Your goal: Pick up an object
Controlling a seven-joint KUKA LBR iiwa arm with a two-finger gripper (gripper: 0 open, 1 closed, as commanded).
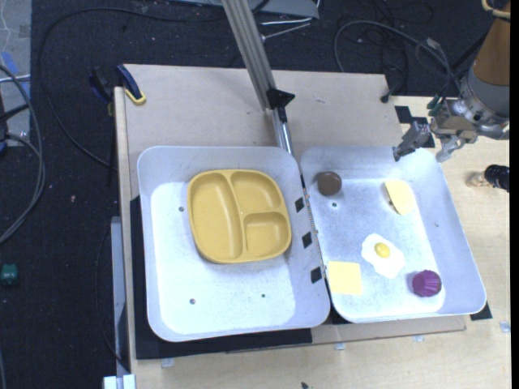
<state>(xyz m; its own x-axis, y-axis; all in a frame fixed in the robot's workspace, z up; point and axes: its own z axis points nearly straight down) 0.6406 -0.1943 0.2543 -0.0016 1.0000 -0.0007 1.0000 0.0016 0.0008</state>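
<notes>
Gripper [427, 145] open and holding nothing above the right bin's [454, 217] far edge, likely lining up for a pick; nearest is the pale yellow slice [398, 196] just below.

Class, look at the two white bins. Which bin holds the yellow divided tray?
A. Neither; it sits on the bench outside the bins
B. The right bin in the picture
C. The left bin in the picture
C: the yellow divided tray lies alone in the left bin, while the right bin holds the small things, such as the fried egg and the purple ball.
</notes>
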